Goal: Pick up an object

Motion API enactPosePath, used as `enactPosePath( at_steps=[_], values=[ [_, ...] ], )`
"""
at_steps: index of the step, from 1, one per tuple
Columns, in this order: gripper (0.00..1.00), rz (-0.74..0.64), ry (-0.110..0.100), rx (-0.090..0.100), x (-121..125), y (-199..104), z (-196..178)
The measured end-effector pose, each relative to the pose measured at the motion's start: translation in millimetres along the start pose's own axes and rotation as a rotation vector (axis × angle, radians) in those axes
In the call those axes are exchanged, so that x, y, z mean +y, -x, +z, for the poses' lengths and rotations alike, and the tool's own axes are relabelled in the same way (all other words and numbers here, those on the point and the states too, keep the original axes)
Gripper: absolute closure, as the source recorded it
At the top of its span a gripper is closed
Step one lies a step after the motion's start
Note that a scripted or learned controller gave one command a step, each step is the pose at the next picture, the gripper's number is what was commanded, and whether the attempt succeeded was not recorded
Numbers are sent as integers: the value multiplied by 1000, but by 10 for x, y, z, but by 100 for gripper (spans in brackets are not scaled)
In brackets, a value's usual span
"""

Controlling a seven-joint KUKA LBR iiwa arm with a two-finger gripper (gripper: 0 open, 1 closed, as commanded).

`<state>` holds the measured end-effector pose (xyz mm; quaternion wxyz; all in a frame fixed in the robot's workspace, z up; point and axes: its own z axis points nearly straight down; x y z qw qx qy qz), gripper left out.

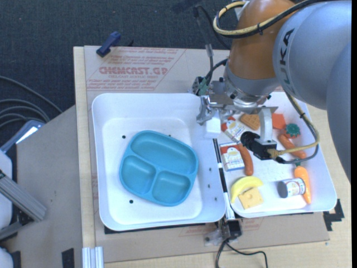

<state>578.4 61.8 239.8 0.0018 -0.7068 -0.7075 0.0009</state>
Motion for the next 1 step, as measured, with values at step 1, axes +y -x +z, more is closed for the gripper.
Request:
enactPosePath(
  at_steps=[1],
  values=[
    [100,1,5,-2,-22,451,-282]
  ],
)
